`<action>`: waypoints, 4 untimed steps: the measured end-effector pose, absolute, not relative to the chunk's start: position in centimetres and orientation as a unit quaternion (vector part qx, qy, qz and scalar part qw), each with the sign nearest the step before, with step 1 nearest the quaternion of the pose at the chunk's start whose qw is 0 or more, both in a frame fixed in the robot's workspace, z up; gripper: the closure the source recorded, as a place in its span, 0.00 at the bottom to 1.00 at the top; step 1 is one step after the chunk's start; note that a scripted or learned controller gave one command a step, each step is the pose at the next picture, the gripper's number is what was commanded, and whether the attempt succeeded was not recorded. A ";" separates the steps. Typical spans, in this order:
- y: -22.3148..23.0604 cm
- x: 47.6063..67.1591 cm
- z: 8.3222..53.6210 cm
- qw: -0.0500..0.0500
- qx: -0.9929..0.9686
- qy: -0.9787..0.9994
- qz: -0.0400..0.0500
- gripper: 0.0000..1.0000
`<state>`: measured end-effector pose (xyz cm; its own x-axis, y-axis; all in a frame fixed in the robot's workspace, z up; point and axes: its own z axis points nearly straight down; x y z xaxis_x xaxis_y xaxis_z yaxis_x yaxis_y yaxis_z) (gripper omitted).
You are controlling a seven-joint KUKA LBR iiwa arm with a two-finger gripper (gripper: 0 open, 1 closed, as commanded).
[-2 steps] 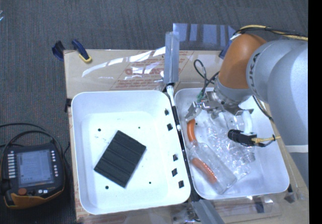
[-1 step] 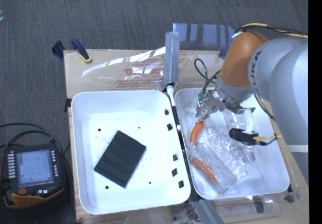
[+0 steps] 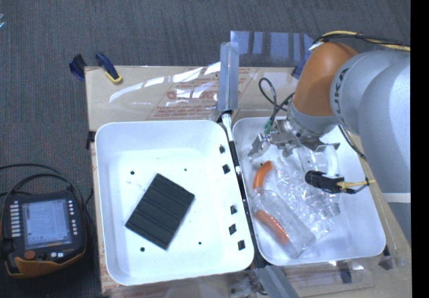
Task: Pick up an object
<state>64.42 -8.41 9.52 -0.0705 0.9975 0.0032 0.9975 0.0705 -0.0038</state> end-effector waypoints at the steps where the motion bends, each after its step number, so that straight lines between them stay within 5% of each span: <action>1: -8.8 59.3 8.5 0.003 -0.670 -0.743 0.002 0.00; 2: -9.0 59.2 9.3 0.005 -0.673 -0.740 0.002 1.00; 3: -9.1 59.2 10.0 0.007 -0.675 -0.738 0.002 1.00; 4: -7.0 64.4 18.6 0.001 -0.662 -0.749 0.001 1.00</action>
